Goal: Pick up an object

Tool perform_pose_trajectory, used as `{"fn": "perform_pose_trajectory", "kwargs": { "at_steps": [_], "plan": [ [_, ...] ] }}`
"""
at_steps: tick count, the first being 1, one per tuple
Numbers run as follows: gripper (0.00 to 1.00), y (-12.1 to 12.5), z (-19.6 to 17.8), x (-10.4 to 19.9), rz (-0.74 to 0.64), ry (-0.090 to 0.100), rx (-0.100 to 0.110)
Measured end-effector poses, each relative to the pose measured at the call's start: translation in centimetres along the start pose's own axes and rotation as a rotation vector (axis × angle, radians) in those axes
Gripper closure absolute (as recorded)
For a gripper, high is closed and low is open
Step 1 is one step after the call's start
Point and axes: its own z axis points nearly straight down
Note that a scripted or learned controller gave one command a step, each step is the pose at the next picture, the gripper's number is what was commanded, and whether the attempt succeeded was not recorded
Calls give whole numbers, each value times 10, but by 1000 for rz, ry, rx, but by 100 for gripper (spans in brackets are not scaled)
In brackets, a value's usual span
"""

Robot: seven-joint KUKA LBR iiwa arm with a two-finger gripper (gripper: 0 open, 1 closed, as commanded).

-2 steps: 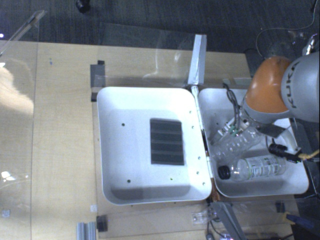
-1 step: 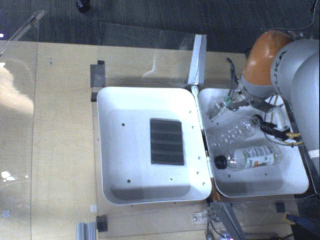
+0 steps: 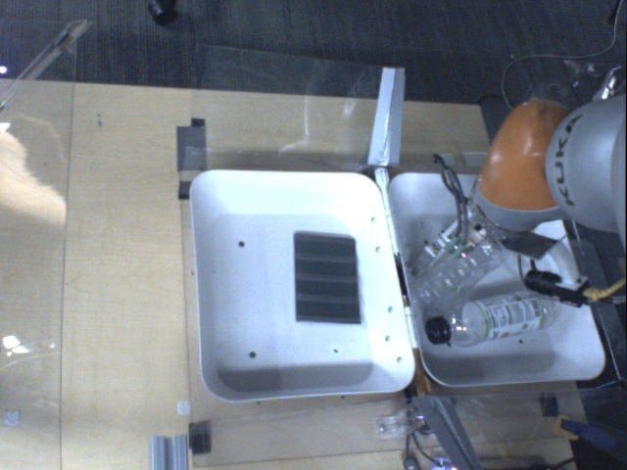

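A big wooden bench (image 3: 118,292) holds two white bins side by side. The left bin (image 3: 245,282) is the larger one to see, and it has a dark ribbed pad (image 3: 327,277) lying flat in its middle. The right bin (image 3: 578,355) sits just beside it, touching along one edge.

The grey arm (image 3: 588,164) comes in from the right, with its orange band (image 3: 524,155) above the wrist. White letters run down the grey part, and they look like "KUKA", cut off at the edge.

A clear plastic bottle (image 3: 495,319) lies on its side in the right bin. It has a black cap (image 3: 437,330) pointing left and a pale label with tiny writing that is too small to read.

The gripper (image 3: 458,248) reaches down into the right bin, just above the bottle. Something clear and crinkly (image 3: 446,267) lies right under it. I cannot tell if the gripper is grasping anything.
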Motion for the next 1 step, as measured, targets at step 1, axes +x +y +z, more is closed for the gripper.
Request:
{"fn": "perform_pose_trajectory", "kwargs": {
  "at_steps": [1],
  "plan": [
    [0, 47, 0, -37, 66, 6, 8]
  ]
}}
